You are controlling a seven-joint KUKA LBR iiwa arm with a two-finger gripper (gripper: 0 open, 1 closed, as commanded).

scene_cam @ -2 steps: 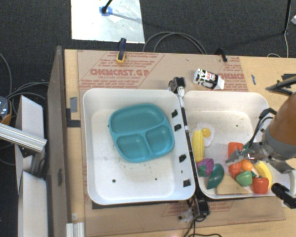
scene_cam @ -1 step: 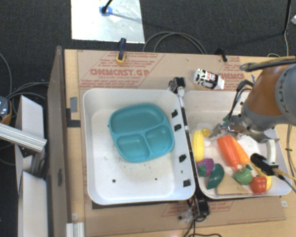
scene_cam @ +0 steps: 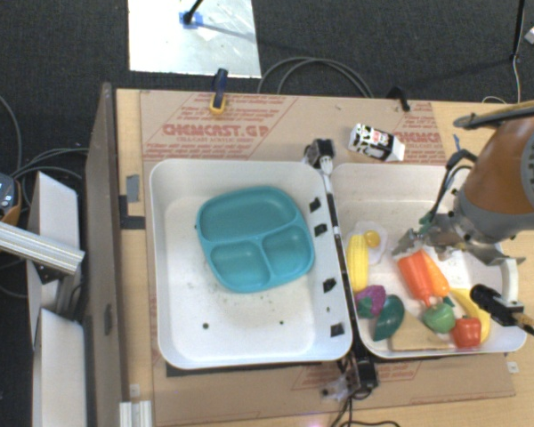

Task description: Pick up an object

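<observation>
Camera view gives me the arm [scene_cam: 507, 181] reaching in from the right over the right bin [scene_cam: 387, 181], its hand [scene_cam: 427, 238] low above the toys. From my seat the wrist hides the fingers, so I cannot tell how wide they stand, and I see nothing between them. Just below the hand lies an orange carrot [scene_cam: 424, 276], tilted; whether the hand touches it is unclear. A yellow corn cob [scene_cam: 360, 258] lies near the bin's left wall, with a purple piece [scene_cam: 369, 299] and a dark green piece [scene_cam: 389, 315] below it. A red and green toy [scene_cam: 454, 323] sits at the lower right. The left bin [scene_cam: 182, 327] holds a teal divided plate [scene_cam: 254, 238]. Both bins rest on the bench [scene_cam: 249, 123].
</observation>
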